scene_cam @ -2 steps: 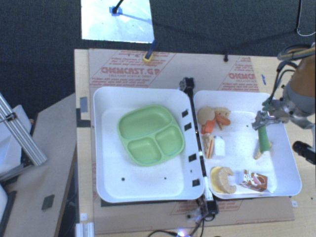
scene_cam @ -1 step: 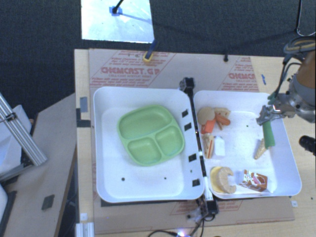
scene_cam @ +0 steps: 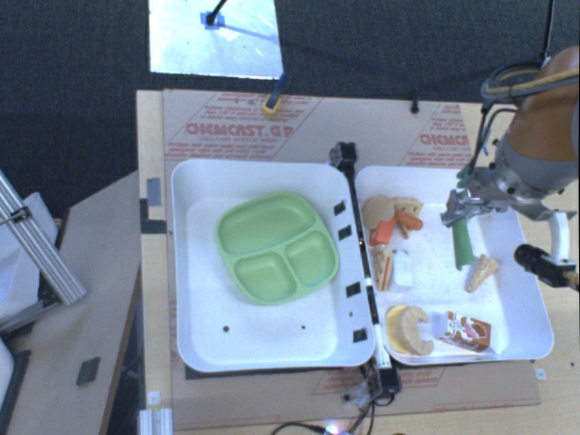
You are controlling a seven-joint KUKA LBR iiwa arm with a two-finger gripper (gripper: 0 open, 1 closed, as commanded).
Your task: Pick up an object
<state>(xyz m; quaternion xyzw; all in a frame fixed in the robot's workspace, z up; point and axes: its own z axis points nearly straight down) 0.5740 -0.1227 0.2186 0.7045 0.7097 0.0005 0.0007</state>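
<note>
The right bin (scene_cam: pixel 530 320) holds several toy foods. A green stick-shaped piece (scene_cam: pixel 463 245) lies near its middle, pointing toward the front. My gripper (scene_cam: pixel 459 212) hangs right over the far end of that green piece, and its metal head hides where they meet. Just right of the piece lies a tan cone (scene_cam: pixel 481 273). Orange carrot pieces (scene_cam: pixel 408 220) and a red-orange chunk (scene_cam: pixel 381 233) sit at the bin's far left. At the front are a croissant (scene_cam: pixel 414 330) and a brown packet (scene_cam: pixel 467 331).
The left bin (scene_cam: pixel 186 279) carries a green divided plate (scene_cam: pixel 276 247). A black divider (scene_cam: pixel 356 243) runs between the bins. Tan sticks (scene_cam: pixel 384 266) and a small white piece (scene_cam: pixel 402 267) lie by the right bin's left wall. The arm's grey and orange body (scene_cam: pixel 544 134) looms over the right bin's far corner.
</note>
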